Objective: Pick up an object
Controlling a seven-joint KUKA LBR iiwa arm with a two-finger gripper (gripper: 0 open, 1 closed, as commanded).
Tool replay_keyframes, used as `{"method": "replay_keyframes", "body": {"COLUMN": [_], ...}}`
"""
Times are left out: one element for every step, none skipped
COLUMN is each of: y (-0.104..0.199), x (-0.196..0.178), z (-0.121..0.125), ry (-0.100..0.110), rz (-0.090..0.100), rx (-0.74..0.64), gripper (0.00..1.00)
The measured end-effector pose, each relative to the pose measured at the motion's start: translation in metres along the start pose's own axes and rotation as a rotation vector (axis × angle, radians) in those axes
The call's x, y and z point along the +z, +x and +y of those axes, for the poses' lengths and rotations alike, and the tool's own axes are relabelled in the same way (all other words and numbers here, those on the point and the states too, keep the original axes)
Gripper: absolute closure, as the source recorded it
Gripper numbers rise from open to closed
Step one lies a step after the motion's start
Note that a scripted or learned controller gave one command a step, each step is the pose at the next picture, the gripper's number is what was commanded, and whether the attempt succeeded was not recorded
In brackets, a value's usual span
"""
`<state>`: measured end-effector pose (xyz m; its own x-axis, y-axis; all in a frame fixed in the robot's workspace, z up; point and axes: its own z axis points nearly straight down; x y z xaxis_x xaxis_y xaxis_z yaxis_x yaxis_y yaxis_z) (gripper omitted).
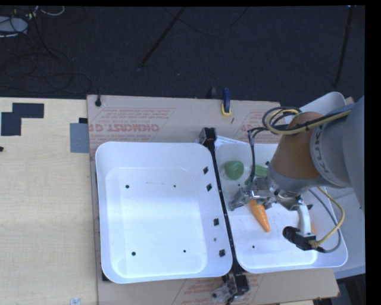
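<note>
Carrot-like orange object (259,215) lies in right bin (333,257), just below pincer (251,196). We judge approach step; pincer state we cannot tell. Next: descend squarely, close on it. Green object (233,169) near.

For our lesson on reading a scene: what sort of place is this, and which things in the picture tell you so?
Probably a robotics lab or test bench. A grey and orange robot arm reaches over two white bins on a cardboard sheet, and loose cables trail across the dark floor behind.
</note>
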<state>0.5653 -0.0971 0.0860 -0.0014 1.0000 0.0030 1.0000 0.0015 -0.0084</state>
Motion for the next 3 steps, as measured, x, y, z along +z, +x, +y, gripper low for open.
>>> {"method": "replay_keyframes", "body": {"y": [-0.003, 0.064, 0.120], "x": [-0.012, -0.108, -0.133], "z": [0.002, 0.057, -0.001], "ry": [-0.003, -0.017, -0.003], "rz": [-0.001, -0.002, 0.000], "rx": [0.007, -0.006, -0.003], "gripper": [1.00, 1.00, 1.00]}}
